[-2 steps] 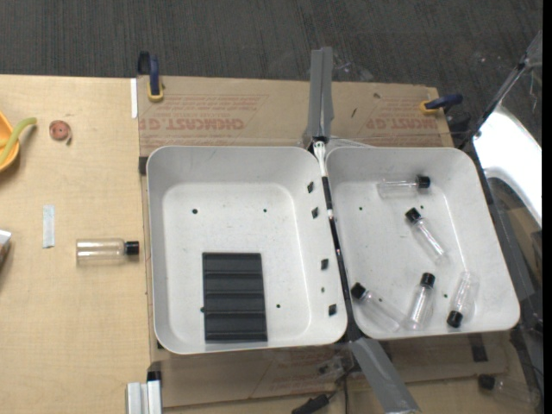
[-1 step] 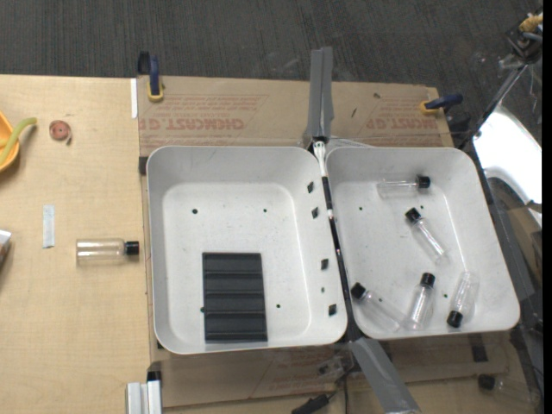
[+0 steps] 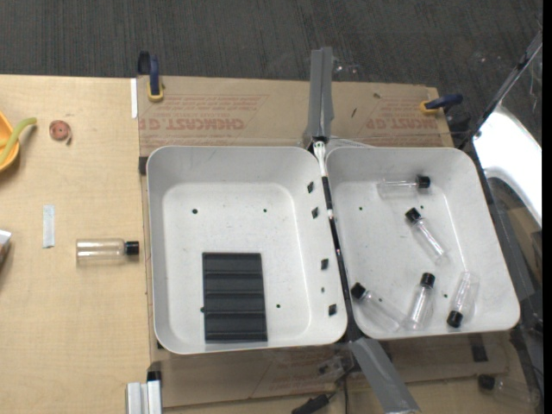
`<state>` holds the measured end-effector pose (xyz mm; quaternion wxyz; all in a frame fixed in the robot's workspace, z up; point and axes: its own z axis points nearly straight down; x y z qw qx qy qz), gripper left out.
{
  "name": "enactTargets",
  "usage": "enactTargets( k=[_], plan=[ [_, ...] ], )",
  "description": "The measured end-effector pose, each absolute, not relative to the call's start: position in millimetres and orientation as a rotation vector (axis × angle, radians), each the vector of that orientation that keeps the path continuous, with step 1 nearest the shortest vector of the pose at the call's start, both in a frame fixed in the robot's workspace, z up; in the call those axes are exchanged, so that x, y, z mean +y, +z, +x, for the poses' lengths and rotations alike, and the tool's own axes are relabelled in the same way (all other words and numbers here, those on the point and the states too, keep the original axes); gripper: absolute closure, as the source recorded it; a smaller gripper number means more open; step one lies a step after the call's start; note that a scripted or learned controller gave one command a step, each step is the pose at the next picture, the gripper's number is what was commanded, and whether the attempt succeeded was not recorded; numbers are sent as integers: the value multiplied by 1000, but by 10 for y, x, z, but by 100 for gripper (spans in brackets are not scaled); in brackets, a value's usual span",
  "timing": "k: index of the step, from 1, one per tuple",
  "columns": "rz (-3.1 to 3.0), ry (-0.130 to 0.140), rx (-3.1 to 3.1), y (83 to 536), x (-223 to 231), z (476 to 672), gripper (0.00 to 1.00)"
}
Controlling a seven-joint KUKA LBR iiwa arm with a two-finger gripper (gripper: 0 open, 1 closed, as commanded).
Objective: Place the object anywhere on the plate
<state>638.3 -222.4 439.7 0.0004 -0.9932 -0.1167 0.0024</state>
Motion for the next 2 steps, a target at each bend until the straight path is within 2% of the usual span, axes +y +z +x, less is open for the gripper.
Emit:
enactTargets(
  k=[1, 2],
  plan=[
    [-3113, 7, -414, 4396, -1794, 6526, 0],
    [-3124, 8, -318, 4393, -2228, 6530, 0]
  ],
)
